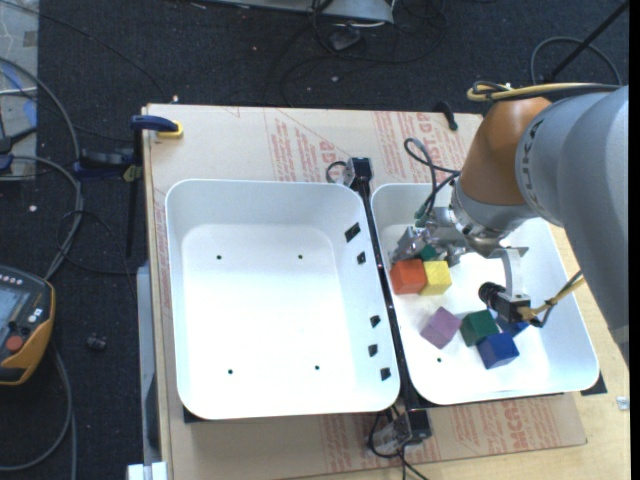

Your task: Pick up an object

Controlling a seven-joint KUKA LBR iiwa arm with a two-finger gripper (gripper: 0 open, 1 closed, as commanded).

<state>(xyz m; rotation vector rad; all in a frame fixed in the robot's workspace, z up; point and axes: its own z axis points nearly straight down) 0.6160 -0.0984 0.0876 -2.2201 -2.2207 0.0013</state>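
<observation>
Blue cube (498,349) touches green cube (479,326), purple block (440,326) beside.

5 coloured blocks (440,326) in right bin (560,363)

five blocks (440,303) in right bin (570,353), left bin (200,298) beside it

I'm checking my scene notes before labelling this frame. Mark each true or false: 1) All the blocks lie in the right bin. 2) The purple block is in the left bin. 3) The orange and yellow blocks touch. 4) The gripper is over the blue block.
1) True: the orange block, yellow block, purple block, green block and blue block all lie in the right bin.
2) False: it is in the right bin, not the left bin.
3) True: they sit side by side.
4) False: the gripper is above the orange and yellow blocks.
</observation>
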